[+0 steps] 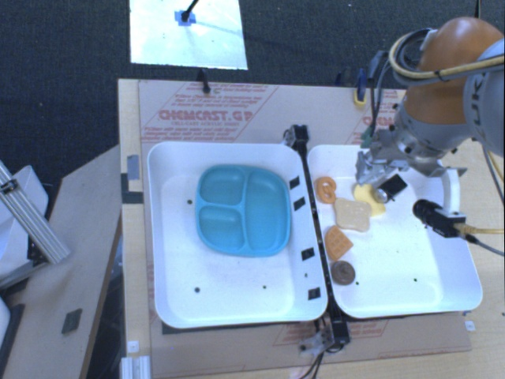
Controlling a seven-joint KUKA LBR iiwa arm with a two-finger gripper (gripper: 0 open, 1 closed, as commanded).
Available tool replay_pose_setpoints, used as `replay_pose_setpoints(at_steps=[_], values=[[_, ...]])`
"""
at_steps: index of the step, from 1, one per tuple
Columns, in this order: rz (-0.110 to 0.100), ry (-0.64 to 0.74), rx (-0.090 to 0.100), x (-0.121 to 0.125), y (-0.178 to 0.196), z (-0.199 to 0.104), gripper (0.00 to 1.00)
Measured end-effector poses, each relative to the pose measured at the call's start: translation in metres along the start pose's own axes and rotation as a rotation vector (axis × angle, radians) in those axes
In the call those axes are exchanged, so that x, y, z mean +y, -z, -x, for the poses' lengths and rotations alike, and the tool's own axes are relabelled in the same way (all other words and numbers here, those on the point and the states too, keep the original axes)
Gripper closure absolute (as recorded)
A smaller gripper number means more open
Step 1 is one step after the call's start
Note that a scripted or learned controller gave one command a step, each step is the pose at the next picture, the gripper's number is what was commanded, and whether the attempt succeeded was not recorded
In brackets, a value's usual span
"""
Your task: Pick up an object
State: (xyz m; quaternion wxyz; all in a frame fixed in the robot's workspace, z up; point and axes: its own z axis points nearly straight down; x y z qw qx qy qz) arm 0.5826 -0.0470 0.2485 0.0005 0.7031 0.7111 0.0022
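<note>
A pale yellow piece [369, 198], smooth and rounded, is lying in the right bin [442, 290], its long axis running left to right. The gripper [371, 176] is hanging just over it; its state cannot be told. Beside it are lying a toast slice [352, 215], an orange ring [325, 188], a waffle-textured cracker [338, 243] and a brown disc [342, 272]. A blue divided plate [241, 210] is sitting in the left bin [177, 290].

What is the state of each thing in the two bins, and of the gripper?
Blue divided plate: lying flat in the left bin, nothing on it.
Orange ring: flat in the right bin.
Yellow piece: directly under the gripper.
Pale bread slice: flat.
Orange cracker: flat.
Brown round piece: flat.
</note>
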Motion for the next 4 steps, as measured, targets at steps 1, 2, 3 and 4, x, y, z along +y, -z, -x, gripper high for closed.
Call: replay_pose_setpoints(at_steps=[1, 2, 3, 4], values=[[0.000, -0.001, -0.001, 0.020, -0.005, -0.042, 1.00], [-0.002, -0.001, -0.001, 0.031, -0.020, -0.089, 1.00], [-0.002, -0.001, 0.000, 0.040, -0.028, -0.135, 1.00], [-0.002, -0.005, -0.002, 0.040, -0.027, -0.132, 0.00]])
